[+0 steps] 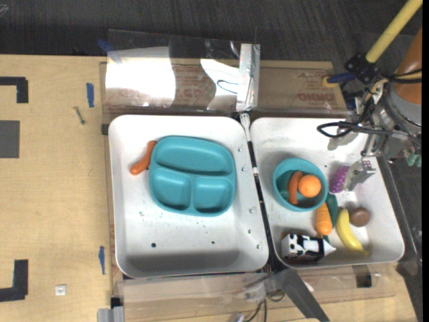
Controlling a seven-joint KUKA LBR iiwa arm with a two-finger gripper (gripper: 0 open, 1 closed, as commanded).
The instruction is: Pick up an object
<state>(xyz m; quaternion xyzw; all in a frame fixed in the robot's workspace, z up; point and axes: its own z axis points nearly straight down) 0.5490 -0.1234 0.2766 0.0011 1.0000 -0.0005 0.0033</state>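
On the bench, seen from above at a slant:

- Left bin [127, 247]: shallow, white, with dark specks on its floor.
- Teal tray [192, 174]: three compartments, lying in the upper middle of the left bin, nothing visible in any compartment.
- Orange sausage-shaped piece [142, 158]: tilted, touching the tray's upper left edge, resting on the bin floor.
- Right bin [278, 143]: shallow, white, just beside the left bin, sharing the middle divider.
- Teal bowl [283, 192]: round, in the left half of the right bin.
- Orange ball [309, 186]: inside the bowl, on its right side, beside a darker orange stick-like piece.
- Purple piece [339, 178]: just right of the bowl, near the gripper.
- Carrot [324, 219]: below the bowl, upright in the frame.
- Banana [349, 232]: just right of the carrot, near the bin's lower right corner.
- Brown round piece [360, 216]: touching or just beside the banana's upper end.
- Black-and-white toy [303, 245]: at the lower edge of the right bin, below the carrot.
- Gripper [360, 173]: hanging over the right bin's upper right part, just right of the purple piece; nothing seen between its fingers; whether they stand wide or narrow cannot be told.
- Cables: dark loops beside the wrist, above the right bin.
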